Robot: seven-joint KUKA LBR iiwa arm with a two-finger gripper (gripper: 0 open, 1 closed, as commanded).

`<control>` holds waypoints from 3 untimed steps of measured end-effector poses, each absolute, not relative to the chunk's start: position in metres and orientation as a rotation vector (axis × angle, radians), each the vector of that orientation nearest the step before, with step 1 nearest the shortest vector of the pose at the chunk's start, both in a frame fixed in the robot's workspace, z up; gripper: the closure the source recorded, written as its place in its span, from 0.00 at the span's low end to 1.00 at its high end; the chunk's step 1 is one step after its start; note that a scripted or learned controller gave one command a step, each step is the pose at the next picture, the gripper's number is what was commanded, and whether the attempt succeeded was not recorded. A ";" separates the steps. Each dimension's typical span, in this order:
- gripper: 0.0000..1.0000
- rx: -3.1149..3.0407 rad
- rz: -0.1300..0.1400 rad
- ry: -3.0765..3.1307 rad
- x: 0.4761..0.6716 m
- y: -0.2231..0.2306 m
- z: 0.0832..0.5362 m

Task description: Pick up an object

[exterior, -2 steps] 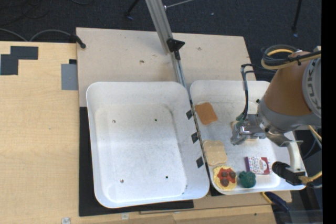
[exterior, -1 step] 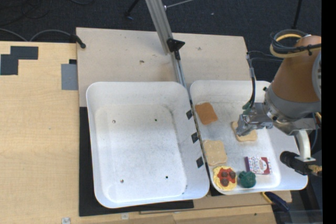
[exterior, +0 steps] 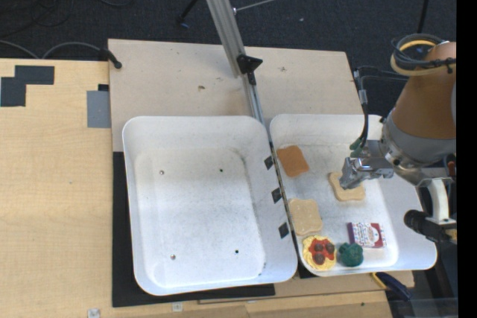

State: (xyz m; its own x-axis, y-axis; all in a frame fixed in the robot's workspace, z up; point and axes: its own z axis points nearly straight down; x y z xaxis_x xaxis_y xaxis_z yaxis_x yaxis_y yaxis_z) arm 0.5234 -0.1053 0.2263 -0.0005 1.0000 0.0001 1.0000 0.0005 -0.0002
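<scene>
The metal claw (exterior: pixel 352 176) of the grey arm is set low in the right-hand shallow white plastic bin (exterior: pixel 328 134), directly upon the pale tan, wedge-shaped toy bread piece (exterior: pixel 350 193) near that bin's right side. Whether the claw is apart or together cannot be told from this slanted view, and nothing is seen held by it.

A failed pick is judged the chief risk: the bread piece looks flat and low (little height is offered for a side grip), so it may be pushed along the smooth bin floor or pinned beneath the claw rather than gripped.

Other things in the same bin are well apart from the claw: a brown square toast-like slab (exterior: pixel 292 160) near the divider, a lighter beige square slab (exterior: pixel 305 215) below it, a round yellow disc with red spots (exterior: pixel 319 251), a bumpy green lump (exterior: pixel 350 255) and a small flat maroon-and-white packet (exterior: pixel 366 234). The left white bin (exterior: pixel 149 138) lies beside it on the pale table (exterior: pixel 171 78).
</scene>
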 end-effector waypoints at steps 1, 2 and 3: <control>1.00 -2.216 0.001 -2.225 0.534 -0.052 0.236; 1.00 -2.214 0.000 -2.224 0.547 0.000 0.244; 1.00 -2.215 0.000 -2.223 0.558 0.053 0.249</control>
